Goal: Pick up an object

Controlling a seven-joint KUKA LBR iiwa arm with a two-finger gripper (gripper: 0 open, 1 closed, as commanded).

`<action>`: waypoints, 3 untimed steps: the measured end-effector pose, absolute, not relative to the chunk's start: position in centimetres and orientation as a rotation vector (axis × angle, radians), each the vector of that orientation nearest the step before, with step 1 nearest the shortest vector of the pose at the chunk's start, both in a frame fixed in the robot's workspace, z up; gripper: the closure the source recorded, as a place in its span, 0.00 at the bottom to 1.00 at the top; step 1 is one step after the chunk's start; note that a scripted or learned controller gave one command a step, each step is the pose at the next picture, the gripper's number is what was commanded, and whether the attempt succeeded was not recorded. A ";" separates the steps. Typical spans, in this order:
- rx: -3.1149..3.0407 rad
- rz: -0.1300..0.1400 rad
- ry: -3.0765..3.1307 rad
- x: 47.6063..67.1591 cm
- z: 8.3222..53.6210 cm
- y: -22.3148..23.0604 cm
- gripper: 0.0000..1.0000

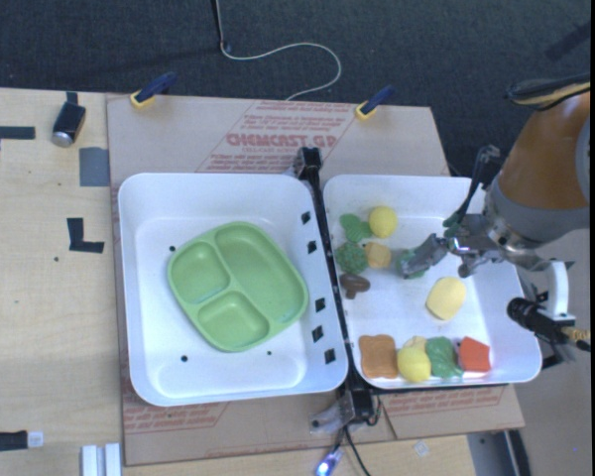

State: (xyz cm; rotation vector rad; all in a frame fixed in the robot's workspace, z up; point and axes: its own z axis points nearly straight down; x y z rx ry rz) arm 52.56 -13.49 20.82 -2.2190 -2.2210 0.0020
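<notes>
My jaws point(416, 261) hang low over the right bin point(496, 360), right of the frame's middle; whether they are apart or together I cannot tell. Just right of them lies a pale yellow piece point(446, 297), and up-left a yellow ball point(383, 220) beside green leafy pieces point(354, 243). The left bin point(139, 266) holds a green divided plate point(237, 285).

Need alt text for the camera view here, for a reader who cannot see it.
The gripper hovers low over the right bin, among small toy foods. A green divided plate lies in the left bin.
</notes>
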 end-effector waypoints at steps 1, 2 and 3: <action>-2.219 -0.019 -2.239 49.7 37.2 -7.5 0.00; -2.223 -0.022 -2.238 48.7 54.1 -2.3 0.00; -2.221 0.002 -2.224 48.7 54.2 -2.5 1.00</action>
